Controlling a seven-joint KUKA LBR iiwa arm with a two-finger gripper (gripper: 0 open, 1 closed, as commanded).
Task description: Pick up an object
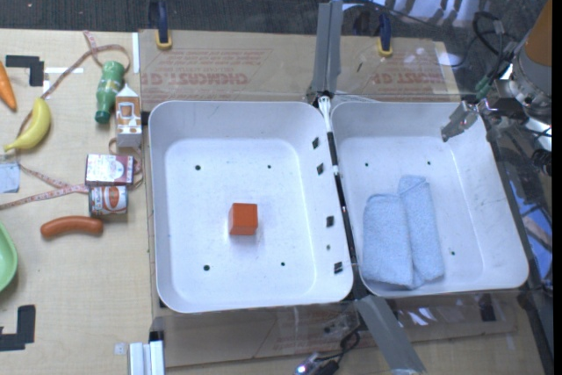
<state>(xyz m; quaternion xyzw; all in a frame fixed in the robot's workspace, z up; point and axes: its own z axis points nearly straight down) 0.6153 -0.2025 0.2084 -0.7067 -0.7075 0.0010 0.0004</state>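
Gripper [460, 120] hovers at the right bin's [492, 189] edge; jaws' state unclear.
It should descend squarely over the blue cloth [402, 228].

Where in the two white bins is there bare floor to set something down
The left bin is mostly bare: open floor on every side of the orange block. In the right bin, the far half is free, beyond the folded blue cloth, which crowds the near left part. The gripper hangs over that bin's far right rim.
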